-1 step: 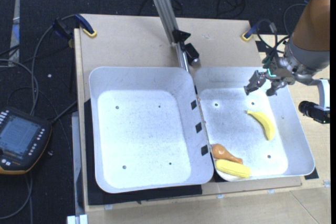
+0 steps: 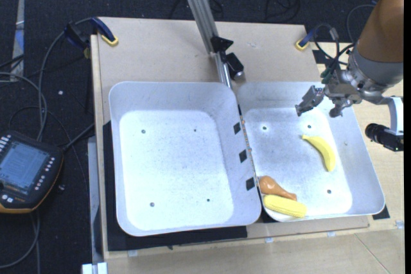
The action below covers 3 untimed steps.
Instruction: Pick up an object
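Gripper: the gripper (image 2: 324, 102) is seen above the far part of the right bin (image 2: 366, 157), under the grey wrist with its orange upper part; two dark fingers (image 2: 308, 101) are spread apart with nothing between them — released, not grasping.

Banana: a yellow banana (image 2: 322, 151) lies loose on the floor of the right bin, curved, just below and slightly right of the gripper; it is apart from the fingers.

Corn: a yellow corn cob (image 2: 285, 205) rests at the near left corner of the right bin, close against the wall.

Orange thing: an orange-brown, pear-like piece (image 2: 275, 187) is touching or nearly touching the corn, just behind it; its exact kind cannot be told.

Left bin: the left bin (image 2: 122, 157) is beside the right one, their edges overlapping at the middle.

Stage: judged as the approach — no object is lifted yet.

Risks: the banana is likely the nearest target; its curve and smooth skin may let it roll or slip out if the fingers close across the bend; a descent slightly off line may only push it aside; the corn and orange piece sit so near the wall and each other that a finger could be blocked or both could be nudged.
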Motion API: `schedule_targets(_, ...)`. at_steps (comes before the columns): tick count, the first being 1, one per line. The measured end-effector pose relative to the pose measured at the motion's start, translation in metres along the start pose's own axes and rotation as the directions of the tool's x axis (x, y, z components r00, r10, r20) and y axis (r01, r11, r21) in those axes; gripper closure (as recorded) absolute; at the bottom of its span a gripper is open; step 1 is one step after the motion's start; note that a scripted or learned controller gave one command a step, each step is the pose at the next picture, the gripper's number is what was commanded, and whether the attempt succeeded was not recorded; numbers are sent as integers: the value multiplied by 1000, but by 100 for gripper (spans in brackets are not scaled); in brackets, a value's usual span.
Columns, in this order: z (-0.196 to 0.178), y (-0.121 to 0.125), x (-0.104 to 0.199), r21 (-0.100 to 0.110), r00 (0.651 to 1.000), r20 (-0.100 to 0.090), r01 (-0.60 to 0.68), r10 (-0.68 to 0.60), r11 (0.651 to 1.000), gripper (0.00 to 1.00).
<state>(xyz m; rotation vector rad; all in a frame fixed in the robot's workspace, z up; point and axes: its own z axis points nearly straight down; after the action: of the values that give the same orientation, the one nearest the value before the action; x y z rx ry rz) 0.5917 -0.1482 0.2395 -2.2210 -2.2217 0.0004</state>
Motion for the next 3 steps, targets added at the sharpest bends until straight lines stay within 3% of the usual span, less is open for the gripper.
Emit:
schedule_targets(2,96,7,-4,4,1000,-1,-1,1,1000,0)
schedule_targets(3,132,8,-4,-4,1000,1,0,0,1000,0)
